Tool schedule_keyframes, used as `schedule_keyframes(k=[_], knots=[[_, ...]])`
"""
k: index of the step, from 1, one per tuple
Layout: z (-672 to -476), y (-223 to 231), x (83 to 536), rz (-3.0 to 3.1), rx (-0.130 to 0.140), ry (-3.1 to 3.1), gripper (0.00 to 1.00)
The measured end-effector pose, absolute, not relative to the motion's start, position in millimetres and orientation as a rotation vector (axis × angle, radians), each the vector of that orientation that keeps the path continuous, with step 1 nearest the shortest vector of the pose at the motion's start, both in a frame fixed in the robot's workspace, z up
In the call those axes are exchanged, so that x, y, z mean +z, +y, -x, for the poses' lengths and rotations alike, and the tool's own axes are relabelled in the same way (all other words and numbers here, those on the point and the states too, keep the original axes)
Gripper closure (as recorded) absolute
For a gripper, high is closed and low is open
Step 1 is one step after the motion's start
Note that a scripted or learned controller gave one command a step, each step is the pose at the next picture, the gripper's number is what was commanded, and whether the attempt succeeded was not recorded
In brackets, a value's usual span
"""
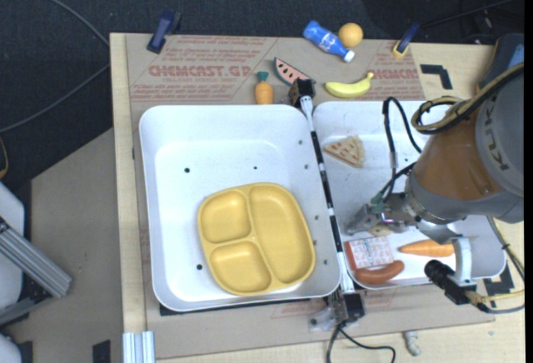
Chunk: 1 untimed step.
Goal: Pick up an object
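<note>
Two white bins sit side by side on the counter, and the claw hangs low inside the right bin, which holds the small toy foods the task could call for. Whether the claw is released or clenched I cannot tell — the wrist and cabling hide its tips, and nothing can be seen between them. Just below the claw lies a patterned packet, with a red sausage beyond that and an orange carrot off to the claw's right; these three are the nearest candidates, and the packet looks the likeliest target given how close the claw is. A pizza slice lies well above the claw in the same bin. To the claw's left, past the shared bin wall, a yellow divided tray fills much of the left bin — probably too wide and flat for a pinch
</note>
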<state>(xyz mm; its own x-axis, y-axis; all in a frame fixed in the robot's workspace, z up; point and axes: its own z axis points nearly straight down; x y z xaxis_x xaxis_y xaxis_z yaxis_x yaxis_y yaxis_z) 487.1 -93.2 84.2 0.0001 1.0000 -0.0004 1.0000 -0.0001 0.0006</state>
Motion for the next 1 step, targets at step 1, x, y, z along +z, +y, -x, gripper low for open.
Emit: schedule_keyframes(k=[1], knots=[[-526.6,-181.3,92.4,-2.222,-0.001,2.219,0.0]])
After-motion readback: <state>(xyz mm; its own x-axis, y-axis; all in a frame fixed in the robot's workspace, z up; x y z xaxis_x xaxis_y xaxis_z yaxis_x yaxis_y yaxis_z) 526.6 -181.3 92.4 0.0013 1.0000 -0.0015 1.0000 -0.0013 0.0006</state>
